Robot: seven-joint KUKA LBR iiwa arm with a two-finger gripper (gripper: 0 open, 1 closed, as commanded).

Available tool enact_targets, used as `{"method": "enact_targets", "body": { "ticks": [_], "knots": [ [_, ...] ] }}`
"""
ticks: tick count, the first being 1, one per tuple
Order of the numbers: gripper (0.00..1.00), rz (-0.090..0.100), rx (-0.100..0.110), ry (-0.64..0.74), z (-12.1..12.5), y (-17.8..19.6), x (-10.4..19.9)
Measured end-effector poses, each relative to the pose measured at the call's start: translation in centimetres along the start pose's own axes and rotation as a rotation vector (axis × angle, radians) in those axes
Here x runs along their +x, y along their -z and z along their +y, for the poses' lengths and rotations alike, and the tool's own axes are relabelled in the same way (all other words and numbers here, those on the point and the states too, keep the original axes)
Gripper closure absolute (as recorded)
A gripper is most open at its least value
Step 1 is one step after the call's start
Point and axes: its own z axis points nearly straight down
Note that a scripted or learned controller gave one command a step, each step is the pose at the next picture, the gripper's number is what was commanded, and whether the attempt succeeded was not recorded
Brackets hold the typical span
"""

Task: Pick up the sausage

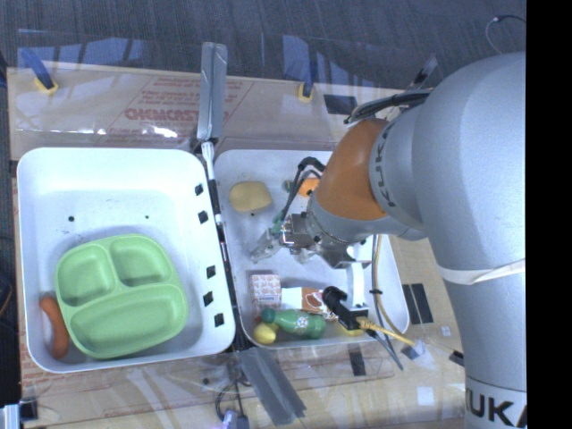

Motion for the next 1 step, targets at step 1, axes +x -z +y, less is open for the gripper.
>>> {"method": "enact_targets", "body": {
  "ticks": [1],
  "knots": [
    [0.00, -0.002, -0.006, 0.322, 3.26, 0.18, 0.18]
  ]
}}
